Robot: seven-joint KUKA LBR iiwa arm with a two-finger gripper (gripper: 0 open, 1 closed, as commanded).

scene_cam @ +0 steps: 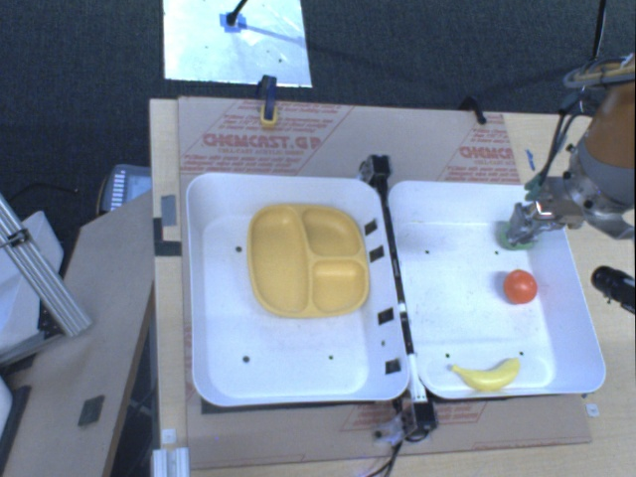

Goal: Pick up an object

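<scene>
A small red-orange ball-like fruit (520, 286) lies in the right bin (452, 266), toward its right side. A yellow banana (487, 374) lies near that bin's front edge. My gripper (519, 231) hangs low over the right bin's back right part, just above and behind the red fruit, with nothing visibly held. The arm comes in from the right edge of the view.
The left bin (214, 296) holds a yellow divided plate (306, 260) with three compartments. A black divider strip (388, 266) runs between the bins. Both bins rest on a cardboard sheet (298, 137) on the bench.
</scene>
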